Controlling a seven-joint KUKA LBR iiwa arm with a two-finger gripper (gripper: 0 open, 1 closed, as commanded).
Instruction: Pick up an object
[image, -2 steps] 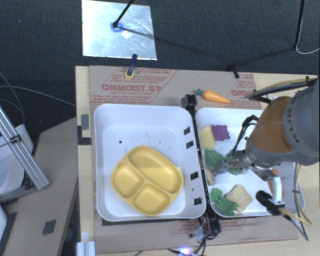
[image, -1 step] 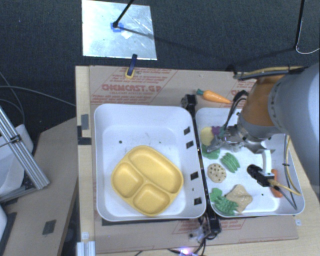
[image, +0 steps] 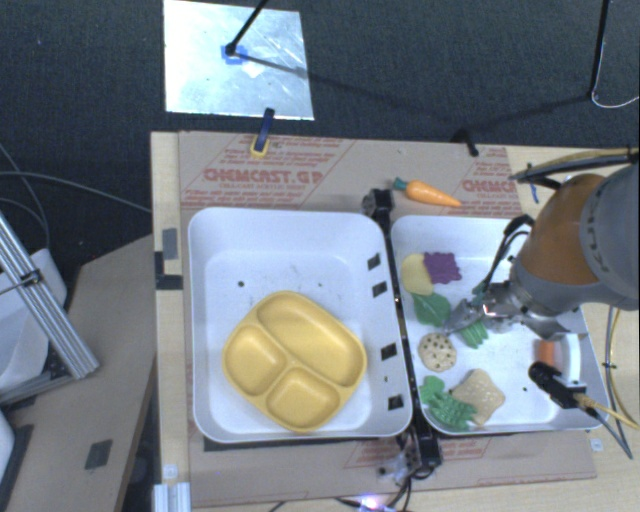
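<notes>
Dark carpet surrounds a bench (image: 300, 165) bearing two white bins. Nearest in the right bin (image: 500, 232) lie a green leafy piece (image: 443, 405) and a tan bread slice (image: 478, 391), then a cookie (image: 437, 351). Above them the gripper (image: 466, 318) sits low among green leaves (image: 434, 307); its tips blur into them, so I cannot tell how they stand. Further back lie a yellow piece (image: 415, 273) and purple grapes (image: 442, 266). A yellow tray (image: 293, 359) fills the left bin (image: 290, 230). Beyond, a carrot (image: 428, 193) rests on the bench.
</notes>
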